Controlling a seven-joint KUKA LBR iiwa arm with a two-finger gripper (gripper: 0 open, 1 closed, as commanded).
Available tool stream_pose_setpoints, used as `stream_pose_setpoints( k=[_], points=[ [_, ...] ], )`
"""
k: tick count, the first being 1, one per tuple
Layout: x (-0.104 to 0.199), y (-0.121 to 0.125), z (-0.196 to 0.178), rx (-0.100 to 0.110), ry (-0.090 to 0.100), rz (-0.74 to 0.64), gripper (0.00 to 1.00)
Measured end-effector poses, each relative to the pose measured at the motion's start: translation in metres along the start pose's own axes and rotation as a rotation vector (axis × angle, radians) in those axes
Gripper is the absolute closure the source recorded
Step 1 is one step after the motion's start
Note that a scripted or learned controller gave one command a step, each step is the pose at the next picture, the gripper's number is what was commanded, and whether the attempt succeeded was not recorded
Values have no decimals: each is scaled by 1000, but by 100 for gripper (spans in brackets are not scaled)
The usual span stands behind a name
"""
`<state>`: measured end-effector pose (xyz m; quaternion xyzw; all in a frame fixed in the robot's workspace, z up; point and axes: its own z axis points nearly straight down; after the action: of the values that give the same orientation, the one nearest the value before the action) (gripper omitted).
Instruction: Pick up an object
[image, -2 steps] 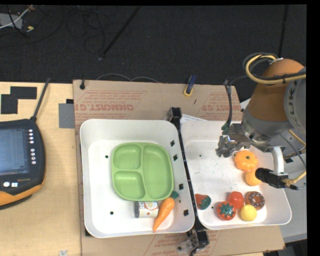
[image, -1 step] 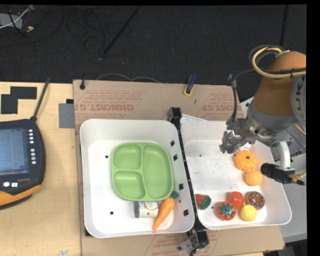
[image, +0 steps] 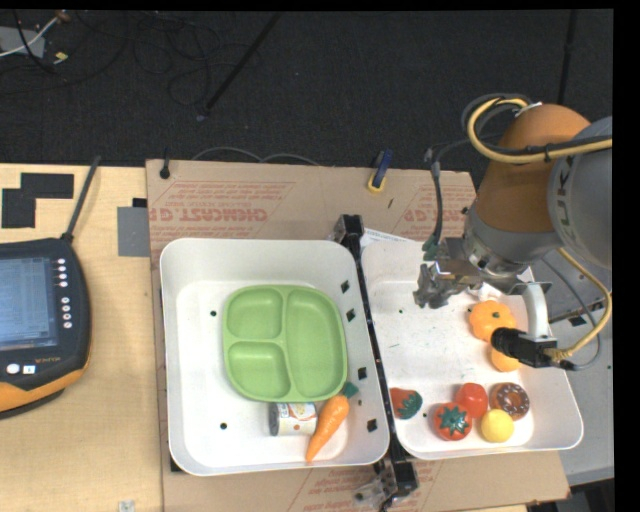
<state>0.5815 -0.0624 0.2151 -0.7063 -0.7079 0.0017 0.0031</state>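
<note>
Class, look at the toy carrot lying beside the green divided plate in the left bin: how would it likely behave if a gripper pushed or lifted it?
The carrot tapers, so a push would probably swing it in an arc. Its glossy skin suggests stiff, light plastic that may slip between fingers. It leans on a small can, which might get nudged.

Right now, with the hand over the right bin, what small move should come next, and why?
Probably a short shift toward the orange fruit, then down. The hand hangs over bare floor of the right bin with nothing under it, and that fruit lies just beside it, closer than the cluster at the front.
</note>
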Motion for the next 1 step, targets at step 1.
stream_pose_setpoints(
  k=[1],
  points=[
    [-4, -2, -2, 0, -1, 1, 100]
  ],
)
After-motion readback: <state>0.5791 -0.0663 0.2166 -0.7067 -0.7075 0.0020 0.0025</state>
